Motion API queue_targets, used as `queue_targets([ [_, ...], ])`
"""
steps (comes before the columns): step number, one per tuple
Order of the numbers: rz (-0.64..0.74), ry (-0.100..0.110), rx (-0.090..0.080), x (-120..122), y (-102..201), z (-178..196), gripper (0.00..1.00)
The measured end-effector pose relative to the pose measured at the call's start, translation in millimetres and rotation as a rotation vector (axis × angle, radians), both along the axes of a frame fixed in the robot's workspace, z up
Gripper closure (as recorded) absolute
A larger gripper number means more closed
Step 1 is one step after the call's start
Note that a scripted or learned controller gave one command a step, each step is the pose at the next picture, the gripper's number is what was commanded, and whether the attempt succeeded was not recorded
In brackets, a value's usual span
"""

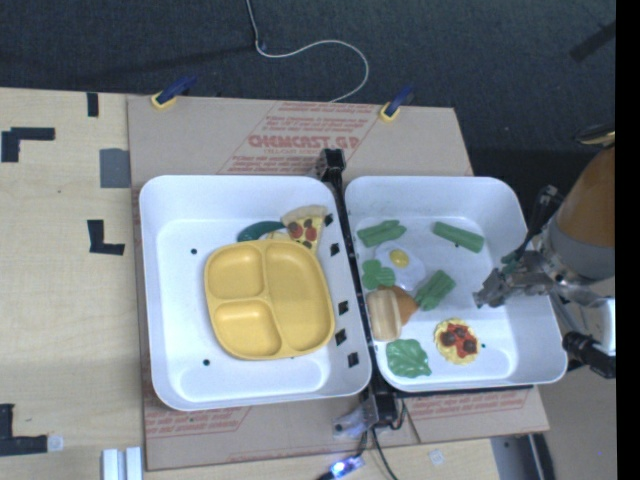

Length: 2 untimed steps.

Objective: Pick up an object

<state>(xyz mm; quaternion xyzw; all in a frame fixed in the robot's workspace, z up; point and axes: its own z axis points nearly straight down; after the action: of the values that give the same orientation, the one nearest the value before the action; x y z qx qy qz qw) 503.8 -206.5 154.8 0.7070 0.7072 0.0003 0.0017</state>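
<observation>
Camera view, from above. The gripper (492, 293) reaches over the right bin's (500, 200) right wall; its fingers are small and dark, so their spread cannot be told. The arm (592, 223) is cut off at the right. Right bin: green pieces (458, 235), a fried egg (399, 260), a bread roll (387, 311), a leaf (408, 358), a small pizza (458, 339). Left bin (160, 298): a yellow divided plate (268, 299) partly hiding a pizza slice (308, 224). A white cable (312, 50) lies beyond the bins.
</observation>
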Motion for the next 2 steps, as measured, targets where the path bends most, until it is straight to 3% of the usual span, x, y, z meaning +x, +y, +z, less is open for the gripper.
queue_targets([
  [1, 0.001, 0.0, 0.0, -9.2, 0.4, 55.2, 1.0],
  [2, 0.001, 0.003, 0.002, -8.7, 1.0, 70.2, 1.0],
])
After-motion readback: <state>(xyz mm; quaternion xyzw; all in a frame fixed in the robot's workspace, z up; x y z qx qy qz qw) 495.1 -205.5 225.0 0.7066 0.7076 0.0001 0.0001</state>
